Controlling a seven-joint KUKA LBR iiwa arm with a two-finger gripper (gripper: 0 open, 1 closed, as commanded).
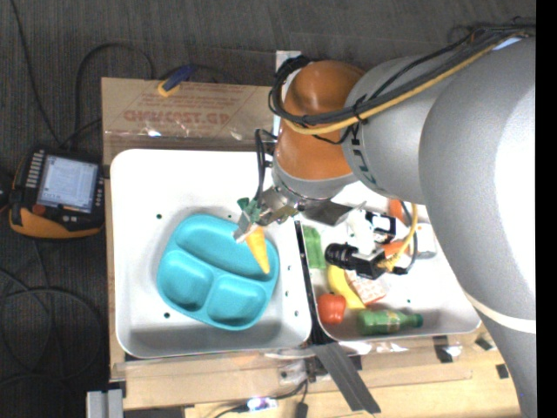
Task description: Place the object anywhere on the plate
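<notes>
Bench [200, 116] stands on dark carpet. 2 white bins: left bin [139, 233] has blue plate [204, 277]; tool [252, 220] grips carrot [258, 247] over its rim.

Plate [196, 277]: turquoise, 3 compartments. Toy carrot [257, 246]: orange-yellow w/ green top. Bins [139, 225]: white. Arm [452, 138]: grey w/ orange band. In the right bin: yellow banana [341, 286], red tomato [331, 307], green bottle [387, 322]. Cardboard [187, 111]: brown w/ red print. Handheld pendant [59, 190]: orange/black, pale screen. Floor: dark grey.
</notes>
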